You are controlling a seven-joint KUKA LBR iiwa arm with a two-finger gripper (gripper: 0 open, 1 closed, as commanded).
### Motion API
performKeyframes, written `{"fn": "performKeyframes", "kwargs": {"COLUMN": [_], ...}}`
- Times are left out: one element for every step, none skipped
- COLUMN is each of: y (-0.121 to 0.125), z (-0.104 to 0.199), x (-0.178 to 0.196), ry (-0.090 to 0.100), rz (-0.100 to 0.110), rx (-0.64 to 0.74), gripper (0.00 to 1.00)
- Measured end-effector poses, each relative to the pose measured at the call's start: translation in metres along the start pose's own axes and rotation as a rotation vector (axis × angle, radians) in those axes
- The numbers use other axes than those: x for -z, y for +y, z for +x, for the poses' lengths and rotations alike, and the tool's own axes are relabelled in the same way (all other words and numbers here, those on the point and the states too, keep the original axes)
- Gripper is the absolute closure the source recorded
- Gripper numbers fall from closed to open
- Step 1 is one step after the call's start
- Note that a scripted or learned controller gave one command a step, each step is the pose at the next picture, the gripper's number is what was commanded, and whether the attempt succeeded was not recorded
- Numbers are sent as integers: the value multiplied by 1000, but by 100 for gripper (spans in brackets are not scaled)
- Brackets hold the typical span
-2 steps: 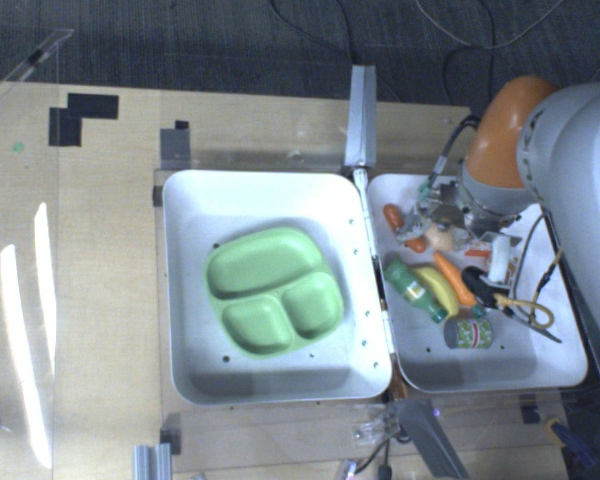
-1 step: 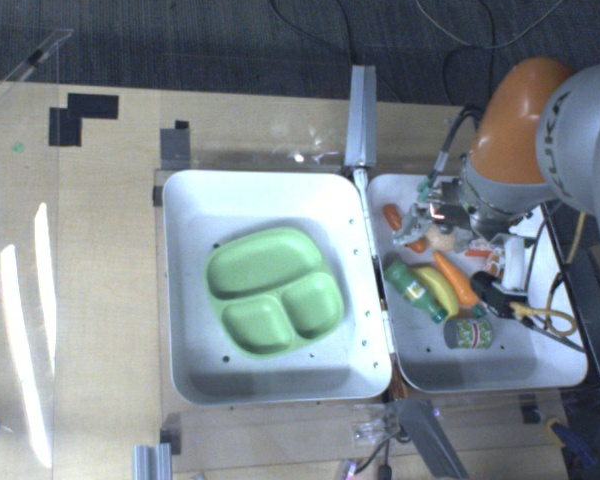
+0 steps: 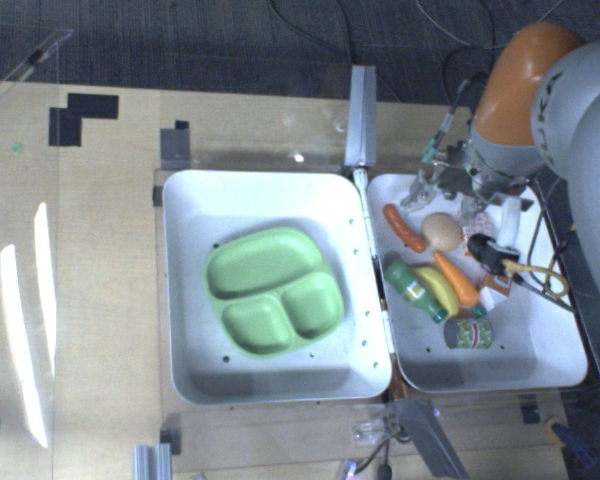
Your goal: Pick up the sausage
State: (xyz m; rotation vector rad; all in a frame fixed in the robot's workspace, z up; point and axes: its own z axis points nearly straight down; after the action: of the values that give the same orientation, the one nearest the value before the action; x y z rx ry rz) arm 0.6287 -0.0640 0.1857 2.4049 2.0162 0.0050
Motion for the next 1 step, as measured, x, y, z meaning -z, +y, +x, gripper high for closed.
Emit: {"fn": "performKeyframes", "kwargs": {"y": [33], "z": [-19], "x": [-79], "ry": [1], "rz": [-16], "rx": [-11], "gripper": [0]}}
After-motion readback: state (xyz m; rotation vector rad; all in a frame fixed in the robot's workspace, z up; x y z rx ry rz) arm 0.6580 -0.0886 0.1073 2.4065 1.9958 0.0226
